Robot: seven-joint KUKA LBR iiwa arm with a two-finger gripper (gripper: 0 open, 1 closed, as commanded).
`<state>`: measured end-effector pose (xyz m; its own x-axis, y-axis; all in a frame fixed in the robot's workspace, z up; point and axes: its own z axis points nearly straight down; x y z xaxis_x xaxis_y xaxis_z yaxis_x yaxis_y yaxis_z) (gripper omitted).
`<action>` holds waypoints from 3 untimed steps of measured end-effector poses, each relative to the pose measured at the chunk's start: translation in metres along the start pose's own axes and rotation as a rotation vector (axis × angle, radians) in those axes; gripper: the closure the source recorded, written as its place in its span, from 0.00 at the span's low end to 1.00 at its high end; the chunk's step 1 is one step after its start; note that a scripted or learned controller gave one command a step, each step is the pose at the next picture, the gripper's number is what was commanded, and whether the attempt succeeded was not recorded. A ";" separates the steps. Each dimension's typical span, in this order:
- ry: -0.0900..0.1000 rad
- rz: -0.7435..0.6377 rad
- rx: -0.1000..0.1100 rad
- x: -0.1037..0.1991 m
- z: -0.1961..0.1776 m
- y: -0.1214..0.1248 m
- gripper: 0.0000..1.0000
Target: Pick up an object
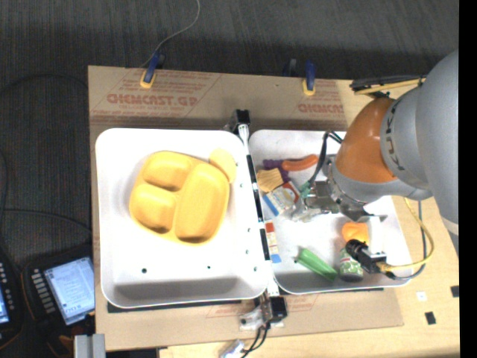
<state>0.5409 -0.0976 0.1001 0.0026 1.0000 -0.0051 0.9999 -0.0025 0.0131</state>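
Yellow, a big compartment tray (179,196) fills the left bin (112,222), a little toward 12 o'clock. In the right bin (298,282) a green tool (315,265) lies at 6 o'clock and a small brush (270,177) at 10 o'clock. The gripper (307,203) hangs low over the clutter between them; I cannot tell how its fingers stand. The grey arm (417,140) enters from 3 o'clock.

**Colours on your bench**

You see two white bins (112,200) on brown cardboard (186,99) printed with red letters. A yellow tray (179,196) fills the left one. The right holds a green piece (317,265), an orange ball (355,231) and a purple-and-orange item (291,163).
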 end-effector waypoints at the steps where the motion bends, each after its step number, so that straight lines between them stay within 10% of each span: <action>1: 0.000 0.000 0.000 0.000 0.000 0.000 0.00; 2: 0.004 -0.002 0.010 0.000 0.012 0.031 0.00; 3: 0.003 -0.002 0.004 -0.001 0.001 0.032 1.00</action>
<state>0.5734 -0.0989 0.0999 0.0006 1.0000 -0.0026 1.0000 -0.0006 0.0088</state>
